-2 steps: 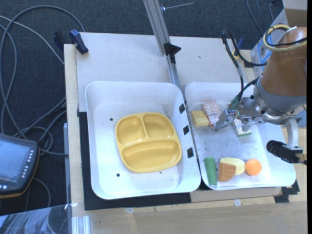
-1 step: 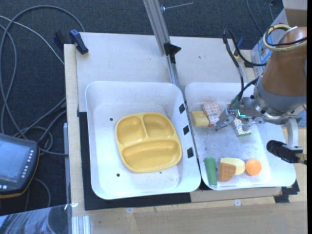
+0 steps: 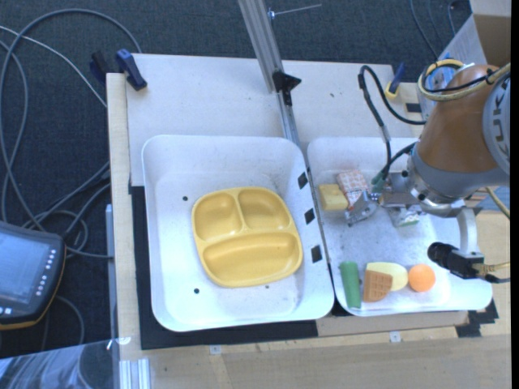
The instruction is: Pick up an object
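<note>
**Gripper low in the right bin, next to the block and the packet**

The arm [image 3: 458, 140] came in from the right and its gripper [image 3: 362, 209] was down in the right bin [image 3: 324, 148], near the bin's left part. It was not possible to tell how the tool stood, open or closed, because it was small and partly hidden by the wrist. No object was seen clearly held in it.

Just left of the gripper lay a yellow block [image 3: 331, 197], and a small packet [image 3: 353, 183] with a red and white pattern was touching the block on its right side. Both were just beside the gripper tip.

Along the front edge of the same bin there were 4 objects in a row: a green stick [image 3: 349, 282], an orange waffle piece [image 3: 377, 285], a yellow piece [image 3: 394, 274] behind it, and an orange ball [image 3: 421, 278].

The left bin [image 3: 162, 217] held 1 yellow plate [image 3: 246, 236] with 3 compartments, lying flat near the middle.
</note>
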Robot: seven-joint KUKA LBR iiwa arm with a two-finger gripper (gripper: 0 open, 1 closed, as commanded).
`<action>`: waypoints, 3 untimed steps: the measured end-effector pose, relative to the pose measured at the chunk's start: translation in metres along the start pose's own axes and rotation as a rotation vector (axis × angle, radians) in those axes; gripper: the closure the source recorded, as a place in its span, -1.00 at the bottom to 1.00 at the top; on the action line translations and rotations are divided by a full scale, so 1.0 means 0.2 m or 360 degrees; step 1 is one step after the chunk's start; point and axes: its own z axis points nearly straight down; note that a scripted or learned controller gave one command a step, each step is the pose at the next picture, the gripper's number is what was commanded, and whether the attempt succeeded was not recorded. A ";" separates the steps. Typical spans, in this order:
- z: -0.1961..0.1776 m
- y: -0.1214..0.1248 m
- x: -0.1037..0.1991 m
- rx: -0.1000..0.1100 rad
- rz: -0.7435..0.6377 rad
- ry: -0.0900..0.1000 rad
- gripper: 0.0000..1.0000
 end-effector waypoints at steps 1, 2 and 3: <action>0.26 -0.02 -0.05 0.0002 0.0002 0.0000 -1.00; 0.48 -0.02 -0.05 0.0000 0.0001 0.0001 -1.00; 0.41 -0.01 -0.04 -0.0010 0.0000 0.0001 1.00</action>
